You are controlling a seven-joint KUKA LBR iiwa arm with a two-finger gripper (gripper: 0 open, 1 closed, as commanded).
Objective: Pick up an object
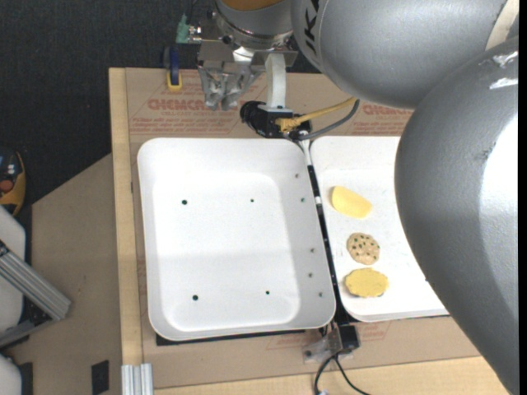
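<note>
Camera view: you look down on both bins at a slant; entries run from the near edge to the far one.
Near edge: small black fitting (347, 336) with a dark cable, just outside the bins' near corners.
Item 1: round yellow biscuit (366, 283), lying flat, the nearest of three pieces.
Item 2: chocolate-chip cookie (363, 248), lying flat just behind item 1, not touching it.
Item 3: yellow oval piece (352, 202), smooth; its kind is not clear. It is the farthest of the three and lies apart from the cookie.
Right bin (366, 161): white and shallow. All three pieces lie in a row near its left wall. The arm (461, 220) covers much of its right part.
Left bin (145, 212): white and shallow, side by side with the right bin; four small dark dots mark its floor.
Cardboard sheet (132, 109): lies under both bins, with red print along the far edge.
Gripper (224, 99): hangs over the cardboard sheet, beyond the left bin's far rim and well apart from all three pieces. You cannot tell from here whether it is wide or narrow. Nothing shows in its grasp.
Step in hand: by your reading, the approach; no piece is lifted yet.
Next move: likely a carry across to the right bin, centring over one piece, then a descent close to the floor, since all three lie low and flat. Items 1 and 3 have a neighbour on one side only; the cookie sits between two. Mind the left wall nearby.
</note>
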